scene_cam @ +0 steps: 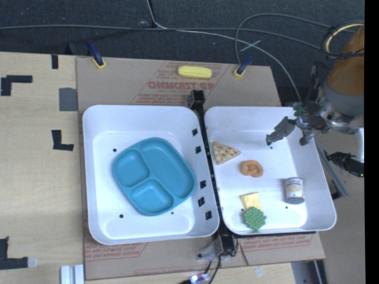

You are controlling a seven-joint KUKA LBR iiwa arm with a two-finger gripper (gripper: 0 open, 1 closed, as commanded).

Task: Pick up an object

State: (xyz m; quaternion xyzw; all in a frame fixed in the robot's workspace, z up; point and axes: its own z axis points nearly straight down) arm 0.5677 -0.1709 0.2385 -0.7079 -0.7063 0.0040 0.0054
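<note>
Gripper [290,130] is seen hanging over the far right part of the right bin [278,114], fingers spread apart, nothing between them. Arm [346,78] is seen coming in from the right edge.

No target is named in the task, so candidates are listed by position relative to the gripper:
- Small can [293,190]: nearest, just below the gripper toward the near wall, standing upright. Judged rigid and light; the smooth round wall may slip, so it should be taken across the diameter at mid-height. A label band is seen, text too small to be read.
- Pretzel [251,168]: below and left of the gripper. Judged a light toy piece, flat and low; a pinch across the outer loop is suggested.
- Waffle-patterned wedge [224,152]: further left, at about the gripper's height in frame, near the divider. Flat, thin; hard to get fingers under.
- Yellow block [250,200] and green broccoli-like piece [254,218]: well below and left, touching each other. Crowding could make a clean pinch awkward; the green piece looks bumpy and should be easier to hold.

Blue divided plate [153,175] lies in the left bin [98,158], well left of the gripper; wide and shallow, only the rim could be gripped.

Yellow banana-like item [194,71] rests on the cardboard sheet [260,87] beyond the bins, up and left. Red print on the cardboard is seen, not legible with confidence.

Can is judged the best pick.
</note>
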